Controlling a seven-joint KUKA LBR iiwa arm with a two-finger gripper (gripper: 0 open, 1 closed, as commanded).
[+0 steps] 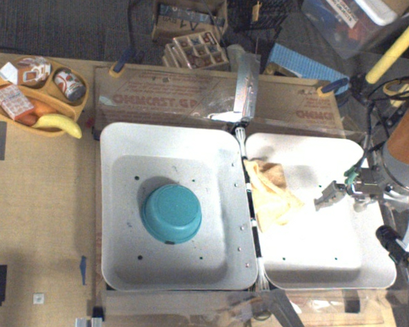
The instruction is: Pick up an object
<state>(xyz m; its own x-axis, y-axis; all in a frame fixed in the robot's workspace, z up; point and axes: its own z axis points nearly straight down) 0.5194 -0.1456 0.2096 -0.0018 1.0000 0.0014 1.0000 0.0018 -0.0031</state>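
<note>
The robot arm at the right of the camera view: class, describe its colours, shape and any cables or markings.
The arm is grey metal with an orange band above the wrist. Its hand is small, dark grey and slim, with a teal spot behind it. Dark cables loop beside the arm. No lettering is legible.

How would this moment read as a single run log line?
tool above right bin | yellow cloth at its left side | teal bowl in left bin
</note>
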